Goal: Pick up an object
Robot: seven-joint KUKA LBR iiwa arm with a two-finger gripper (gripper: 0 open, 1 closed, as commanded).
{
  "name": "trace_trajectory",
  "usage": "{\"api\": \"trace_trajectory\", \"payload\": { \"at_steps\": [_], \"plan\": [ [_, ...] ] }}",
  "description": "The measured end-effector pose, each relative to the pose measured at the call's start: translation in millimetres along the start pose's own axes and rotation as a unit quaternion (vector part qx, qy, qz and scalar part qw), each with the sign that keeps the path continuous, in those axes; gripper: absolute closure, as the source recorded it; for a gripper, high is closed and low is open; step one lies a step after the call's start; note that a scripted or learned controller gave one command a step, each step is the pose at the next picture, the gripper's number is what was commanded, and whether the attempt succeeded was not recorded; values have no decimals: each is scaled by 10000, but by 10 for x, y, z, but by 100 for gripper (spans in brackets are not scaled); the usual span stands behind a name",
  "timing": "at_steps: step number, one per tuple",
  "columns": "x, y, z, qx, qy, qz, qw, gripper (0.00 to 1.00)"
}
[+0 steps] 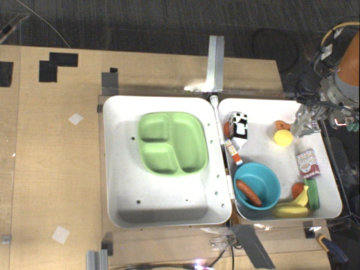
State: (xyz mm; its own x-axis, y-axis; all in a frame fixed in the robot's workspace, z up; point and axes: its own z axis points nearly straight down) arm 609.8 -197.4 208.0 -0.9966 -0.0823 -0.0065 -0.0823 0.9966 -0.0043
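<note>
Two white bins on the bench. Left bin (121, 151): a green divided tray (170, 142) lies near its middle, slightly toward the far edge. Right bin (332, 201): all the loose items. A black-and-white block (240, 125) sits near the far left corner, with a red piece (228, 129) just beside it against the left wall. A marker (233, 152) with a red cap lies along the left wall. A blue bowl (264, 180) sits by the near left corner and holds a sausage (248, 192). A banana (291, 210) lies along the near edge; a green item (313, 195) and a small red-and-yellow item (299, 191) sit just beside it toward the near right corner. A red-and-white packet (307, 163) lies by the right edge. A yellow ball (283, 138) with an orange item (280, 126) touching its far side sits toward the far right corner. Gripper (304, 129) is over the far right corner, just beside the ball and orange item; cannot tell whether it is apart or together. Nothing visibly held.
</note>
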Motion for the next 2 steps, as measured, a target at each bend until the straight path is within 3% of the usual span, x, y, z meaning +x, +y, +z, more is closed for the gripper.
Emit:
{"api": "trace_trajectory", "payload": {
  "at_steps": [1,2],
  "plan": [
    [-28,50,-17,-9,-20,-40,10000,0],
    [-127,-78,720,-21,9,486,9988,0]
  ]
}}
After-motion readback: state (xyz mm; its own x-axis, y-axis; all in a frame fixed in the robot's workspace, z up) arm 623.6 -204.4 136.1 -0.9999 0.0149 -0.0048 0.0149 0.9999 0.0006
